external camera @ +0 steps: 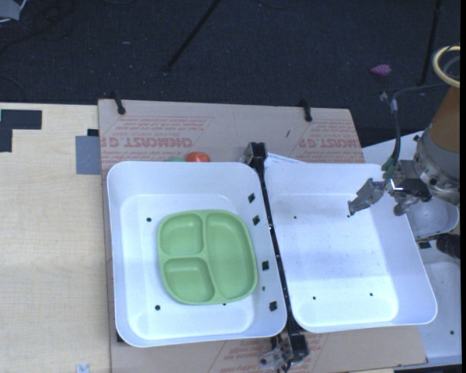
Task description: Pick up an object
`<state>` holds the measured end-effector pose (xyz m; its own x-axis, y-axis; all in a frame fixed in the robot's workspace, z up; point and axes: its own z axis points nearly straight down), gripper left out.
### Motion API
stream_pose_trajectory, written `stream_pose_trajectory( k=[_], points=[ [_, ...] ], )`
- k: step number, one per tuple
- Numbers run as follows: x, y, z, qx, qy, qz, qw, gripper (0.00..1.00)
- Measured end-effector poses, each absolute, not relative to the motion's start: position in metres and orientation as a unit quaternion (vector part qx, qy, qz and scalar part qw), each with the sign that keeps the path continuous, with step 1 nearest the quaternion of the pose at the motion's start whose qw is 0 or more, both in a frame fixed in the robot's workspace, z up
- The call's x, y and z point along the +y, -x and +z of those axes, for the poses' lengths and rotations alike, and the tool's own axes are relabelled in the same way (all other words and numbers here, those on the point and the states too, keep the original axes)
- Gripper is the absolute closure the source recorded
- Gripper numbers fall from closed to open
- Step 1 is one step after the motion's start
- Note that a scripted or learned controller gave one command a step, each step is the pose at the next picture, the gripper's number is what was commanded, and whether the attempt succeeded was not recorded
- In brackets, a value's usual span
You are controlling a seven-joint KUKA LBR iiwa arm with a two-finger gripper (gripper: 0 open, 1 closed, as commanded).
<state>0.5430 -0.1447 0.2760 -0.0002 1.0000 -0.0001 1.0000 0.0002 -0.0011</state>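
Green divided plate [208, 256] flat in left bin [132, 208], lower-left of tool [377, 193], which hangs over right bin [349, 286] upper right edge; well apart; tool opening unreadable, nothing visibly held.

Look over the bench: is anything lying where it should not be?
Yes. A small orange-red object and a bit of green beside it sit on the cardboard behind the left bin's back rim, outside both bins. The green divided plate lies flat inside that bin.
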Motion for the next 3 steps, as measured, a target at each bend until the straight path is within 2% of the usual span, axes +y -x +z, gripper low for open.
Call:
stream_pose_trajectory(
  k=[1,3],
  points=[
    [-0.148,-0.542,0.232,-0.707,0.707,0.0017,0.003,0.0],
    [-0.14,-0.542,0.109,-0.706,0.708,0.0017,0.004,0.0]
  ],
)
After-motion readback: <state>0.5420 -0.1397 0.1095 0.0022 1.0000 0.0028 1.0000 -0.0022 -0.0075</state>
